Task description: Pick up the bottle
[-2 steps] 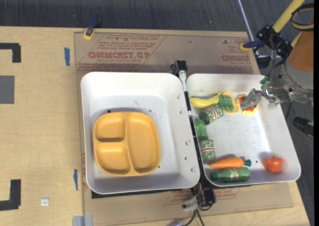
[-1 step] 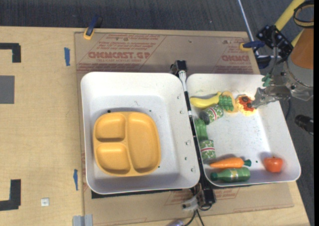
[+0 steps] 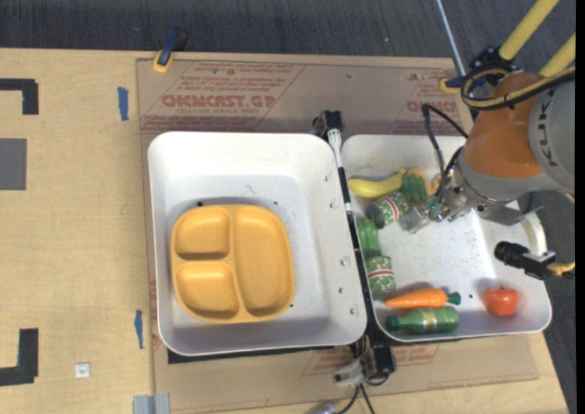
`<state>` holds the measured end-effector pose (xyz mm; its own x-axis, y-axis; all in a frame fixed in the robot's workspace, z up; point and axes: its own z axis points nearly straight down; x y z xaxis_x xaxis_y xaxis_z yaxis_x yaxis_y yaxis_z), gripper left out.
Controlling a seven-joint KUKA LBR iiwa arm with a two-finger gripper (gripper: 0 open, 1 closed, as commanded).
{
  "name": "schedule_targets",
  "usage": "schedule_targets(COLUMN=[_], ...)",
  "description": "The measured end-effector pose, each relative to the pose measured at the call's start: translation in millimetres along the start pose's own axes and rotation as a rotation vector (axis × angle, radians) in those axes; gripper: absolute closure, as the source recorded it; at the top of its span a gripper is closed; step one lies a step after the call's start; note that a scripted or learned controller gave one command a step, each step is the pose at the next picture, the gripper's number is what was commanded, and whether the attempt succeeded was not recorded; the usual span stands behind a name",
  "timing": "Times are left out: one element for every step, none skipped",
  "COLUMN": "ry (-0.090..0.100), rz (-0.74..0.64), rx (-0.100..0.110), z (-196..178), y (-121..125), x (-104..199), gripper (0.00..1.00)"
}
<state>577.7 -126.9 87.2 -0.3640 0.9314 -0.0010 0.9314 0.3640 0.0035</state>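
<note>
Grey robot arm reaching in from three o'clock, its gripper (image 3: 437, 209) low in the right bin (image 3: 475, 243) among clutter, grip state unclear, likely seeking the green bottle (image 3: 422, 319) lying at the bin's six o'clock edge.

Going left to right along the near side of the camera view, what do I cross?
Yellow divided tray in the left bin → green bottle lying in the right bin, with the carrot just behind it → tomato.
</note>
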Motion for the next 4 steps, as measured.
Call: schedule_targets(ry=[-0.004,-0.001,-0.001,-0.004], rz=[-0.069,-0.167,-0.370,-0.583], rx=[-0.004,0.001,0.001,0.000], z=[-0.7,-152.8,-277.4,-392.2], y=[-42.3,-40.9,-22.1,-18.3], x=[44.5,21.7,-7.3,-73.3], gripper=[1.00,1.00,1.00,1.00])
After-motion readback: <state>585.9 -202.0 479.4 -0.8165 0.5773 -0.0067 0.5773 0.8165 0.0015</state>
